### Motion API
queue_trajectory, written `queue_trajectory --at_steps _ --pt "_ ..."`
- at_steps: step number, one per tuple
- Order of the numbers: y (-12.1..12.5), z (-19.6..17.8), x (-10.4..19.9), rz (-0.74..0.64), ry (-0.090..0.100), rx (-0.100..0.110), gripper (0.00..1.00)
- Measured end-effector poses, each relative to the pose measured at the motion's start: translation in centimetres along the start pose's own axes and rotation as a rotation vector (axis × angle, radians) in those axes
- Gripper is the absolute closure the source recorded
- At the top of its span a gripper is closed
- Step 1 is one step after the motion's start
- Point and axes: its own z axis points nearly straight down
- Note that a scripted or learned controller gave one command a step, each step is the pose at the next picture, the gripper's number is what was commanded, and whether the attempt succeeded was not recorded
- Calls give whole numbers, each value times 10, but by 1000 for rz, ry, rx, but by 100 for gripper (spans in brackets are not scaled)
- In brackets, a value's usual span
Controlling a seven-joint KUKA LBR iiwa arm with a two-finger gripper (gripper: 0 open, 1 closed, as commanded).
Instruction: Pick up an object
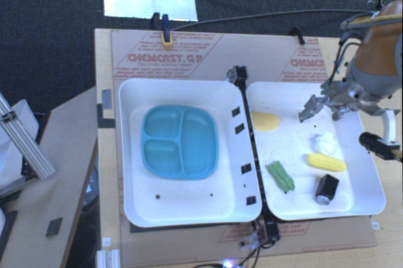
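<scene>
Camera view shows the approach step: the gripper hangs above the right bin, near its far rim, with nothing between its fingers, which look slightly apart and tilted toward the bin floor. No object is chosen yet, so any of those lying in that bin could serve. Taking the gripper as landmark, the yellow rounded piece lies nearest, off toward the divider between the bins; the white crumpled lump sits just below it in the view, with the toy corn cob right beside that lump, and the black can and green pea pod lie farther toward the near rim. The next move calls for lowering straight over one item with the fingers straddling it. The lump and cob nearly touch, which could crowd a grasp there. The left bin holds a blue divided plate, well apart from the gripper.
</scene>
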Motion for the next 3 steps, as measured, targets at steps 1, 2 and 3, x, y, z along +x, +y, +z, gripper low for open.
queue_trajectory --at_steps 1,2,3 --pt "3 -5 0 -2 -2 -10 0" --pt "-3 51 -8 1 -2 -6 0" --pt "-3 104 -7 0 -1 -7 0"
